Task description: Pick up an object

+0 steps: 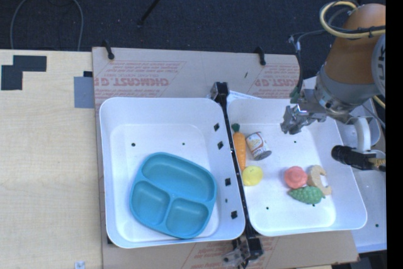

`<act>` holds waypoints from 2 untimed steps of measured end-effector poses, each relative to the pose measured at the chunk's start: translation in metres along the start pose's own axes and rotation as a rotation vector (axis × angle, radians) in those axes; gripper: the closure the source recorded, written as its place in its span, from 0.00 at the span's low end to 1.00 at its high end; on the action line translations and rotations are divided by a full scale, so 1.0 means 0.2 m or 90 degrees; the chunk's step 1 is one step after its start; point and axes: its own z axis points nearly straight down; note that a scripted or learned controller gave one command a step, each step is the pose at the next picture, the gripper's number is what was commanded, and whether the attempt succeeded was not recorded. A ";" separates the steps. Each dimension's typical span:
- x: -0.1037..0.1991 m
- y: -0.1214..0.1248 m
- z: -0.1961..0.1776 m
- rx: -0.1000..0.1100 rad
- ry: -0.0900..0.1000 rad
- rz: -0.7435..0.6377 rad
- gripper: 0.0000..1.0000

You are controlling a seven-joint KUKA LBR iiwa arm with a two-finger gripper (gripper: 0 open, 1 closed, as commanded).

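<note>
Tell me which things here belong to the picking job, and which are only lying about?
For the job:
gripper
carrot
small can
yellow ball
red fruit
green vegetable
tan piece
right bin

Lying about:
blue tray
left bin

I'm looking at a lab bench: two white bins [160,113] clamped on printed cardboard [157,75], loose cables [47,0] on dark carpet [208,3], black tape marks [22,70] on the wooden top [47,167].
</note>
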 end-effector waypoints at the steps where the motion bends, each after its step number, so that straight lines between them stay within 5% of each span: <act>1: 0.27 -0.05 -0.04 0.000 0.000 0.000 1.00; 2: 0.53 -0.14 0.01 0.001 0.000 0.000 1.00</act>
